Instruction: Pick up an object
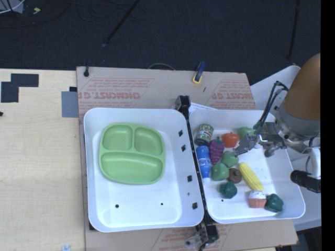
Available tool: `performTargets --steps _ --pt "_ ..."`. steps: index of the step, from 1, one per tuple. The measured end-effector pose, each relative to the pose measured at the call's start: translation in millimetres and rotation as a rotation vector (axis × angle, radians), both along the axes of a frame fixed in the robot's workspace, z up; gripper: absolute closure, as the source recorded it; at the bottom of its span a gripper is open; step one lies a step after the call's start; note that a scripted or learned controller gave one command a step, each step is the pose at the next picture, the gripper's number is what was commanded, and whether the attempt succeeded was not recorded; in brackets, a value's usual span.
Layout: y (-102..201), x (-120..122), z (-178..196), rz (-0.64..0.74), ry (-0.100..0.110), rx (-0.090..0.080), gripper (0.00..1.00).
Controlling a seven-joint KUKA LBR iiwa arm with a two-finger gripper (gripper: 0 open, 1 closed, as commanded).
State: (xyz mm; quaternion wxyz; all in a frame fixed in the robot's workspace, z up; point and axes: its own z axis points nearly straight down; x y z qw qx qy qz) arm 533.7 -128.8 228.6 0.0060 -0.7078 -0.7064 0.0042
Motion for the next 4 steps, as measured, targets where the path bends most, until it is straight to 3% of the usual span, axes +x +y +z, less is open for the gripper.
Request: performTargets --steps 1,3,4 --pt "0 2 6 0.002 -0.011 -0.001 0.00" --pt "0 1 -96 0.002 -0.006 0.000 0.00" --pt "2 3 -141 0.002 -0.019 -0.002 0.00"
